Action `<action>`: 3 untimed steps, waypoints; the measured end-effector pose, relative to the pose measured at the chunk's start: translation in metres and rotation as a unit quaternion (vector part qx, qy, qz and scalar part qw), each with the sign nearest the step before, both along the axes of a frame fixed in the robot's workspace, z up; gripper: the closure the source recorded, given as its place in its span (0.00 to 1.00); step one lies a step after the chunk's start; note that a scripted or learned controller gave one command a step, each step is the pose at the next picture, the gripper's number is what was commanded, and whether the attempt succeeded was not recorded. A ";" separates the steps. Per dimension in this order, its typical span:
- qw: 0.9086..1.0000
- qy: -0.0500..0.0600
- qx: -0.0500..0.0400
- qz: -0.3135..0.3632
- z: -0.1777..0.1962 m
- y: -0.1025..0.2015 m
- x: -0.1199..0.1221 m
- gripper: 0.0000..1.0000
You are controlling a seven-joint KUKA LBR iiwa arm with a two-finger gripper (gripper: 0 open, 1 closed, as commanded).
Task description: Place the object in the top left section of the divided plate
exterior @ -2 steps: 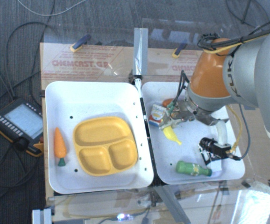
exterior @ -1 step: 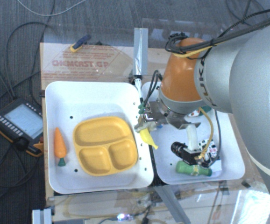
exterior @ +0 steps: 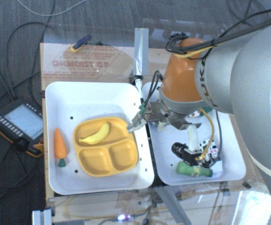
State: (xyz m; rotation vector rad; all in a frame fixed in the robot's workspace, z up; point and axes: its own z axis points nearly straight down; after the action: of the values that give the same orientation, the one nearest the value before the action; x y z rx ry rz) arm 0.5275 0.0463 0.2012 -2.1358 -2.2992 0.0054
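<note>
A yellow divided plate (exterior: 126, 165) sits in the left white bin (exterior: 70, 97). A yellow banana (exterior: 94, 134) lies in the plate's upper left section, slanting up to the right. My gripper (exterior: 136, 123) hangs over the plate's upper right rim, close to the wall between the bins. It is a short way right of the banana and not touching it. Nothing shows in the gripper.
An orange carrot (exterior: 60, 145) with a green stem lies in the left bin, left of the plate. A green object (exterior: 194, 170) lies at the front of the right bin (exterior: 229, 168). The arm's orange band and grey body cover the right bin's upper part.
</note>
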 end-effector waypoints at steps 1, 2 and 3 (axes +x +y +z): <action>1.000 0.002 0.000 0.001 0.008 0.001 -0.001 1.00; 1.000 -0.002 -0.002 -0.022 0.209 -0.002 0.070 1.00; 1.000 -0.002 -0.002 0.001 0.218 -0.074 0.024 1.00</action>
State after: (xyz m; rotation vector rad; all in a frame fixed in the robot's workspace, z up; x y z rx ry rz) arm 0.5517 -0.0278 0.4187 -2.1385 -2.3047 0.0046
